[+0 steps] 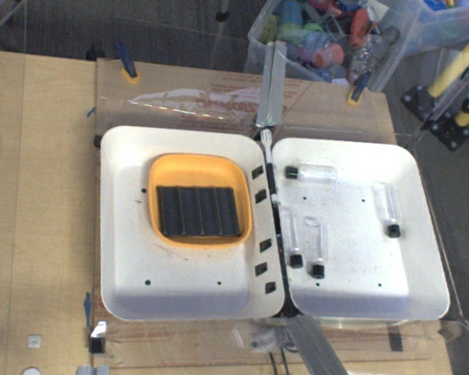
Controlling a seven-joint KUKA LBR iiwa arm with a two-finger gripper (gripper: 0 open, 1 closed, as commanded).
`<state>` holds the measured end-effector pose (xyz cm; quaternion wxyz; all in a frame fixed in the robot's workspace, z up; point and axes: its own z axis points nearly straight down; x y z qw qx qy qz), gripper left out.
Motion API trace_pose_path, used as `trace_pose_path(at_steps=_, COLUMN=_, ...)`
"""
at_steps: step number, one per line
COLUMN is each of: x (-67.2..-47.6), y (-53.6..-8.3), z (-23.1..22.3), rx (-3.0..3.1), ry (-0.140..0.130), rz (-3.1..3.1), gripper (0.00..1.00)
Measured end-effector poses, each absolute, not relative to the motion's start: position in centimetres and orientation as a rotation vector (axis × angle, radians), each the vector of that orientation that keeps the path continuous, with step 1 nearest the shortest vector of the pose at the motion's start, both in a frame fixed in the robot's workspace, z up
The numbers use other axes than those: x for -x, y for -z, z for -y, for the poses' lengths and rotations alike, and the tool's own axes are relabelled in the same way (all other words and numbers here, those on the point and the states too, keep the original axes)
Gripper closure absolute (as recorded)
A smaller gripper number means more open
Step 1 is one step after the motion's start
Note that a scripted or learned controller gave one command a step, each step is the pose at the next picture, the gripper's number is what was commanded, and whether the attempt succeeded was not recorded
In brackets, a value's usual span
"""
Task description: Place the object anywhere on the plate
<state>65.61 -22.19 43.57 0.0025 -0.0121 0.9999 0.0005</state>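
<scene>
The plate (204, 172) is orange-yellow, and the ribbed slab (197, 212) on it is dark grey — nearly black. Both bins (176, 292) are white, speckled with small dark dots. The clear tubes (311, 174) carry black caps. The tabletop (29, 205) is pale wood-tan.

Plate (171, 169): orange-yellow, rounded-square, shallow, upright; sits in the left bin (120, 279), toward its centre and rear.
Plate load: a dark ribbed slab (198, 210) lies flat on it, covering most of the well; ribs run front to back.
Vial A (311, 173): clear tube, black cap at its left end; lies on its side at the rear of the right bin (421, 297).
Vial B (386, 206): clear, black cap at its near end; on its side, right part of that bin.
Vials C (292, 241) and D (316, 247): clear, black caps nearest the front; side by side, just apart, near the divider.
Vials to plate: all well apart from it.
</scene>
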Motion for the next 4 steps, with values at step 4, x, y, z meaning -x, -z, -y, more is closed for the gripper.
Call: trace_pose_path(at_steps=4, x=-66.86, y=-43.49, z=22.19, rx=1.695, ry=0.002, rz=-2.634, gripper=1.00)
